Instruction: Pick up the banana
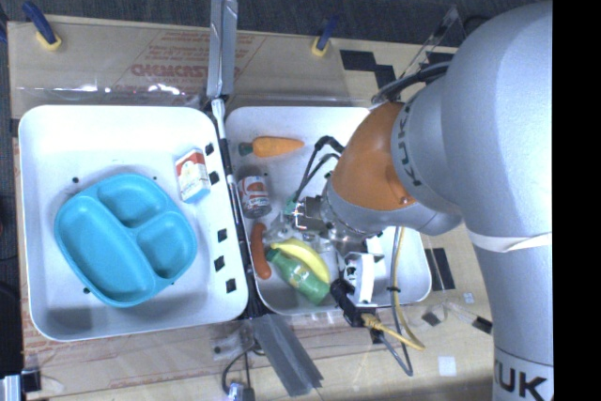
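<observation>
The grey arm (488, 136) reaches in from three o'clock and bends down over the right bin (282, 119), its orange band (374, 166) sitting above the wrist. The tool (329, 239) hangs low over the lower half of that bin, at about five o'clock from the bin's middle, and its body and cabling hide the tips, so I cannot tell how far it is spread or whether anything sits in its grasp. The banana (302, 256) lies in the right bin just at nine o'clock of the tool, yellow and curved, resting on top of a green bottle (302, 278) that points toward five o'clock. At nine o'clock of the banana, touching or nearly touching it, lies a reddish sausage (258, 254) along the bin's left wall. Toward twelve o'clock from there stands a small can (254, 193), and further on a carrot (277, 146) lies crosswise near the bin's top edge. The left bin (56, 131) holds a blue divided plate (125, 238) at its seven o'clock side and a small red and white carton (192, 176) at two o'clock of the plate, just beside it. Both bins rest on the tabletop (113, 52).
</observation>
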